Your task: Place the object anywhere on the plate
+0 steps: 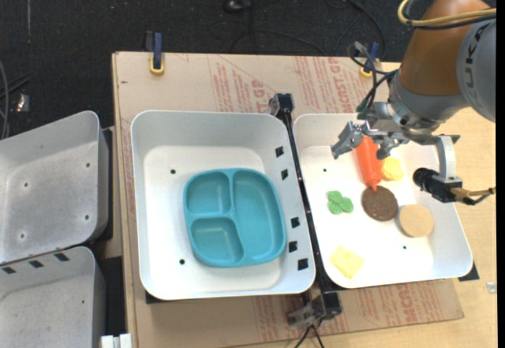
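- The claw (368,140) hangs over the far part of the right bin (450,260), its grey fingers (345,141) spread to either side of the top of a toy carrot (368,162) — whether they truly clamp it I cannot tell, so a lift from here may come up empty.
- The carrot lies lengthwise with its lower end touching a brown disc (380,203) and a yellow piece (391,170) just beside it on the right; a skewed grip could drag or knock either one.
- If the carrot is pinched only at its top end, it may swing or slip out during the carry — its tapered, smooth-looking shape would likely favour that.
- Further out in the same bin sit a green leafy toy (340,203), a tan round cookie (415,221) and a yellow wedge (347,263), well clear of the grasp.
- The teal divided plate (233,216) waits in the left bin (158,133); the raised walls between the bins could catch a low-hanging carrot.
- A release too early would drop it on white bin floor, not the plate.
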You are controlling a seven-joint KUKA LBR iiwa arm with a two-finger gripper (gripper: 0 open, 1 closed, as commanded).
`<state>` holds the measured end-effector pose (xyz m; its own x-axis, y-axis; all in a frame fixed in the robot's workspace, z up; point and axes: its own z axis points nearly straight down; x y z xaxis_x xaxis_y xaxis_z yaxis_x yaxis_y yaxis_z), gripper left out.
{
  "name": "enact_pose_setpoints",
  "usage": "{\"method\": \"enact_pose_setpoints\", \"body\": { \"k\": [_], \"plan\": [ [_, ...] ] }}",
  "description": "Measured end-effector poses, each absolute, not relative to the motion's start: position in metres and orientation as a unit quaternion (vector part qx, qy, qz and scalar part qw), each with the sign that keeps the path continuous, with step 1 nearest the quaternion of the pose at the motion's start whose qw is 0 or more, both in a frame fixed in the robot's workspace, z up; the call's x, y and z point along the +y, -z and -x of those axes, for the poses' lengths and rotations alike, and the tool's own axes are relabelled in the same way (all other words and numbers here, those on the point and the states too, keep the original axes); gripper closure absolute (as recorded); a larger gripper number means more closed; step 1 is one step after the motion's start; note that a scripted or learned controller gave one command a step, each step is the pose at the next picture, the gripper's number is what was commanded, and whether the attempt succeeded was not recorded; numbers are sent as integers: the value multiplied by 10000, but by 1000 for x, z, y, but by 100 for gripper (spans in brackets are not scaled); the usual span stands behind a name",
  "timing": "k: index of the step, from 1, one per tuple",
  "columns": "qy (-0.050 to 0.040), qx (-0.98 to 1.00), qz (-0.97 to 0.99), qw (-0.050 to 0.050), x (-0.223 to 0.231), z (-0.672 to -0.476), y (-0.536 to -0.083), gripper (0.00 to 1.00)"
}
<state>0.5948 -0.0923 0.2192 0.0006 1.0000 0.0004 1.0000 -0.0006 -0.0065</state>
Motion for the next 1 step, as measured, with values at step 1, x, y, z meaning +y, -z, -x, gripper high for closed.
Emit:
{"method": "enact_pose_setpoints", "body": {
  "k": [1],
  "plan": [
    [-12,-7068,7074,12,-92,-597,-176,0]
  ]
}}
